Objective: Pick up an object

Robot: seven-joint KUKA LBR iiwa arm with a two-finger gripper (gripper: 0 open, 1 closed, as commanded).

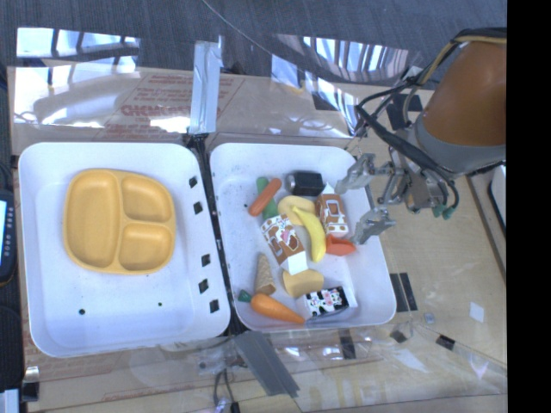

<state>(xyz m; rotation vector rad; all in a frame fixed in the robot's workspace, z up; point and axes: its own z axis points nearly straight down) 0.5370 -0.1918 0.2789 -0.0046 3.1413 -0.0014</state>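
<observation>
The right bin (225, 231) holds a pile of toy food. A yellow banana (311, 227) lies in the middle between a brown carton (332, 214) and a second patterned carton (281, 238). A black item (305, 181) and a small carrot (265, 195) lie at the back. At the front are a larger carrot (276, 308), a cow-patterned box (328, 301), a yellow block (304, 282) and a cone (263, 273). My gripper (363, 200) hovers over the bin's right rim, just right of the brown carton, open with nothing between its fingers.
The left bin (43, 308) carries a yellow divided plate (120, 220). A cardboard sheet with tape (164, 101) lies behind both bins. The arm's cables and orange band (469, 93) stand at the right, above the wooden bench top.
</observation>
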